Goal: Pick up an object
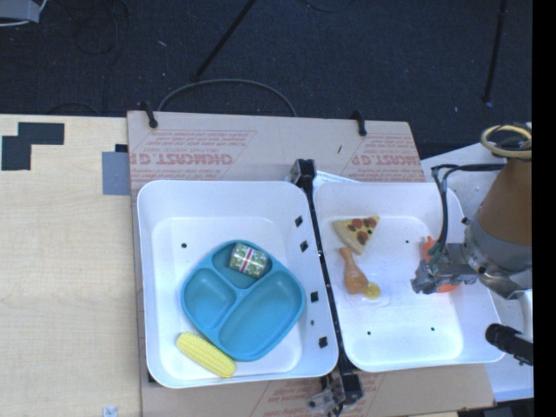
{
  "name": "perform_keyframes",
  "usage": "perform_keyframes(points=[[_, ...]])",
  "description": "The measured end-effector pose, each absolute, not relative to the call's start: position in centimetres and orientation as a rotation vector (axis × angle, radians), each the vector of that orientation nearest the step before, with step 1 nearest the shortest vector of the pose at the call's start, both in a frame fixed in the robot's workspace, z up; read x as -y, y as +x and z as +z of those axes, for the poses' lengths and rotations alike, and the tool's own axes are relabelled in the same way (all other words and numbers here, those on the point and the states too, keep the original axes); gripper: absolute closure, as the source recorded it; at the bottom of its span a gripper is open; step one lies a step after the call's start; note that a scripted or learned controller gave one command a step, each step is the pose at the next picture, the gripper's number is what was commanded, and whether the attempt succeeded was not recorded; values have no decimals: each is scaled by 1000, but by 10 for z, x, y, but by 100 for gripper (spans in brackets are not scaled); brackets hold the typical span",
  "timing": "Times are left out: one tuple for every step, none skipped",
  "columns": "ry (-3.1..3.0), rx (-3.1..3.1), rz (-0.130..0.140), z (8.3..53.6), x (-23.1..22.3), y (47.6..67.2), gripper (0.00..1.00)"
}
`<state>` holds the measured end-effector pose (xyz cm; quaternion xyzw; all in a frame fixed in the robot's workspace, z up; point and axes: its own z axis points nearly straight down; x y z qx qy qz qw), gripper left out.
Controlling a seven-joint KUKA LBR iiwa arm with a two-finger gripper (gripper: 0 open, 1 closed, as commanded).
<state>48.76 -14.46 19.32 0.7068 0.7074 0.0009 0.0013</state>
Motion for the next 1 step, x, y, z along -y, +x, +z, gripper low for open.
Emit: perform_keyframes(points=[[2219, -2221, 3, 245, 145, 489, 100]])
